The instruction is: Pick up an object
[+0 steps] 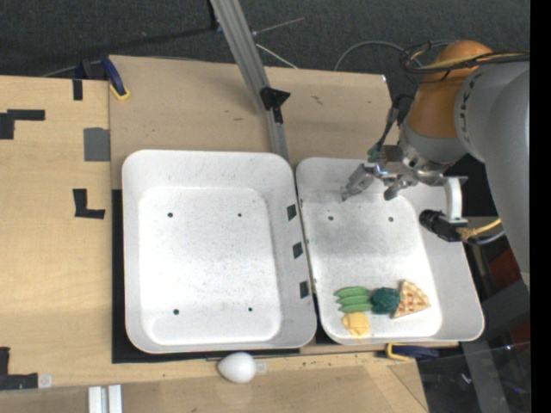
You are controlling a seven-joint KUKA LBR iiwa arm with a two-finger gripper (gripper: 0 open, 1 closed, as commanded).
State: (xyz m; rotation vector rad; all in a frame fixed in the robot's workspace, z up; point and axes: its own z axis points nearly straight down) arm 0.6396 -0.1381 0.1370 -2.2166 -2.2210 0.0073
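Note:
My gripper (373,189) hangs over the far part of the right bin (366,231), its two fingers spread apart with nothing between them. Near the front of that bin lie a green pea pod (351,297), a yellow piece (355,322), a dark green broccoli-like piece (385,298) and a pizza slice (411,299), clustered together. The gripper stands well back from this cluster, toward the bin's far rim.
The left bin (207,248) lies beside the right one. A white egg-shaped object (236,367) rests on the bench in front of the left bin. A slanted metal pole (250,58) rises behind the bins. The arm's grey body (491,119) fills the right side.

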